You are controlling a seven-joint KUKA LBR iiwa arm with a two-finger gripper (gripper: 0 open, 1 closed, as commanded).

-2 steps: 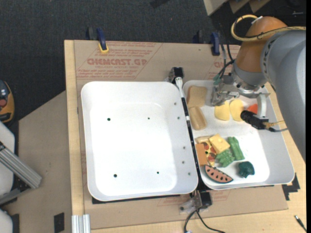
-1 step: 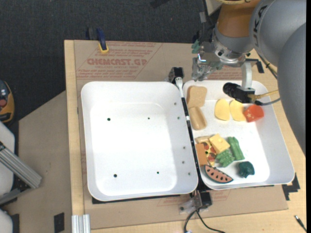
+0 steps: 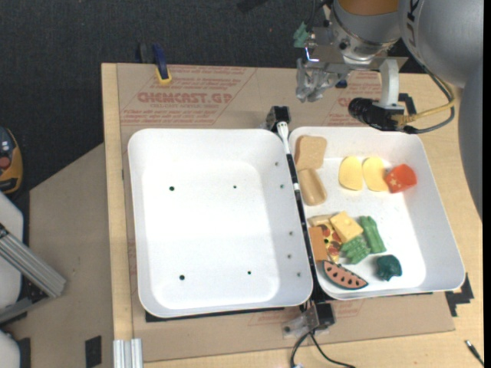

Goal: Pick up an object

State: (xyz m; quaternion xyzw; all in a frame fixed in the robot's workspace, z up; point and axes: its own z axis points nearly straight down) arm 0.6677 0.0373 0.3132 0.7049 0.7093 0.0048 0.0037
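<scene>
You have nothing picked yet: the gripper (image 3: 315, 89) hangs above the right bin's (image 3: 441, 228) twelve o'clock rim, its grip unreadable from here, while the toy foods, such as the bread slice (image 3: 310, 151), lie untouched in the bin.

Left bin (image 3: 146, 205): bare white, four dark dots. Brown surface (image 3: 115, 113) underneath, red print, blue-yellow clip (image 3: 161, 64) at far edge. Black clamp (image 3: 277, 117) between bins, possibly a hinge.
</scene>
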